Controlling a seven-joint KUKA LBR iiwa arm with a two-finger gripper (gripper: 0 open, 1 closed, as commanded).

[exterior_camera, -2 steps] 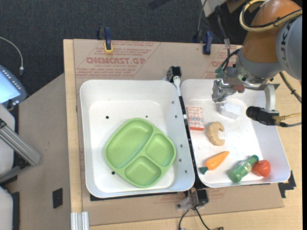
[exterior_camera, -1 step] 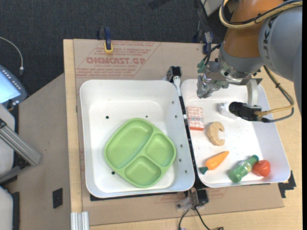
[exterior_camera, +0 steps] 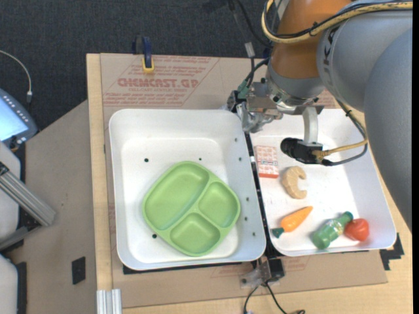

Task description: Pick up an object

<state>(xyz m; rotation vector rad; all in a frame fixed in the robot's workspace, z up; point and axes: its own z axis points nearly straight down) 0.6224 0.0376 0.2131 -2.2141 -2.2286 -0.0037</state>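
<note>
Currently the gripper (exterior_camera: 256, 116) sits at the far end of the right bin (exterior_camera: 370, 175), close to the divider w/ the left bin (exterior_camera: 131, 136), low over the bin's far-left corner. Can't tell from this angle whether it's spread or pinched together, and nothing is visibly clamped in it. The arm (exterior_camera: 373, 51) comes in from the right, grey, w/ its orange band (exterior_camera: 308, 18) above the wrist. Pickable items are all apart from the gripper. A red-and-white card (exterior_camera: 265, 161) lies nearest, just below it along the bin's left wall. A beige pastry piece (exterior_camera: 295, 182) lies just right of the card's lower end. An orange carrot (exterior_camera: 294, 219) is nearer the front, lying at a slant, green tip toward the left wall. A green bottle (exterior_camera: 330, 231) lies on its side near the front-right corner, w/ a red tomato (exterior_camera: 357, 229) touching or just beside its cap end. In the left bin a green divided plate (exterior_camera: 191, 208), 3 compartments, rests flat toward the front, well apart from the gripper. Both bins sit on a cardboard sheet (exterior_camera: 157, 84) w/ red lettering, and a blue-and-yellow clamp (exterior_camera: 146, 54) sits at its far edge.
</note>
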